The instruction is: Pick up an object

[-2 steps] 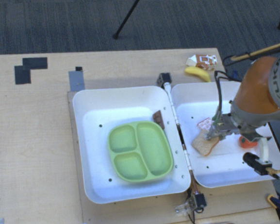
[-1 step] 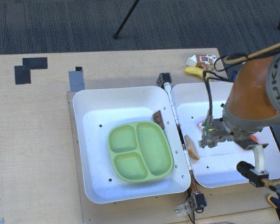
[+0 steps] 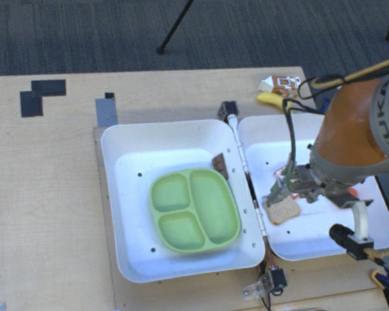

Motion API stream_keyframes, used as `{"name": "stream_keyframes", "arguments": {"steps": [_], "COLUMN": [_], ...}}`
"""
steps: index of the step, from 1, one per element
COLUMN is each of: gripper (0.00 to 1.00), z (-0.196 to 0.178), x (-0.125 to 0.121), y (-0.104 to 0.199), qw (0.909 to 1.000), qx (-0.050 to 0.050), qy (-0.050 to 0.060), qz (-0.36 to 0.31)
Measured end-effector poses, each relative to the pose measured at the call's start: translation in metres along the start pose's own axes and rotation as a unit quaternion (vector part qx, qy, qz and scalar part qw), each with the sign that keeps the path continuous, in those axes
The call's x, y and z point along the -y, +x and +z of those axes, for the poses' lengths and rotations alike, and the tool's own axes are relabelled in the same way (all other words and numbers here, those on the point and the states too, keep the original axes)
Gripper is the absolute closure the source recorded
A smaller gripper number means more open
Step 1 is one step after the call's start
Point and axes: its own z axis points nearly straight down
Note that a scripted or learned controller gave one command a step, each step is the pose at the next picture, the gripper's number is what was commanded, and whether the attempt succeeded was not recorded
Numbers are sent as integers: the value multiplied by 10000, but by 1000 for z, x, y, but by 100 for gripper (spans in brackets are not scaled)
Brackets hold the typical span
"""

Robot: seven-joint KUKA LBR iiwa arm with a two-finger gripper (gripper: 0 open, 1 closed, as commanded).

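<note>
The tool sits low in the right bin, just above a tan, bread-like slice that lies flat on the bin floor near its left wall — whether it is released or clenched cannot be told from this slant, and the slice looks to rest on the floor rather than in any grip. The grey arm with its orange band reaches in from the right and covers much of that bin. In the left bin a green three-compartment plate lies a little right of centre, and a small brown piece sits just beyond the plate's far right corner, close to the wall between the bins. Both bins rest side by side on the wooden desk
</note>
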Motion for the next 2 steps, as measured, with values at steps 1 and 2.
{"name": "stream_keyframes", "arguments": {"steps": [1,2], "gripper": [0,100], "z": [81,71], "x": [1,0], "y": [-58,-57], "qw": [10000,10000], "qx": [5,0], "qy": [13,-7], "qz": [11,0]}}
